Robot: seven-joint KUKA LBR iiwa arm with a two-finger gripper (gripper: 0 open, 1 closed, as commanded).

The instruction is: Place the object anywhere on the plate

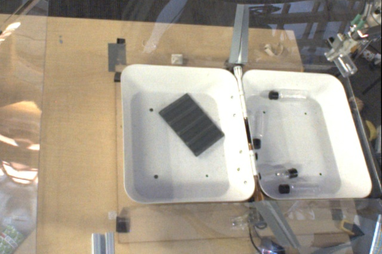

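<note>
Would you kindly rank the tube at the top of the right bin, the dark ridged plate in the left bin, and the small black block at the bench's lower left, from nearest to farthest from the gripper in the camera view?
From the gripper, at upper right:
1. Clear tube, top of the right bin.
2. Dark ridged plate, middle of the left bin.
3. Small black block, bench's lower left corner.

At the upper right of the frame the end effector (358, 38) ran off the edge, too small to read. Clear tubes (285, 174) in the right bin (352, 127) looked faint.
</note>
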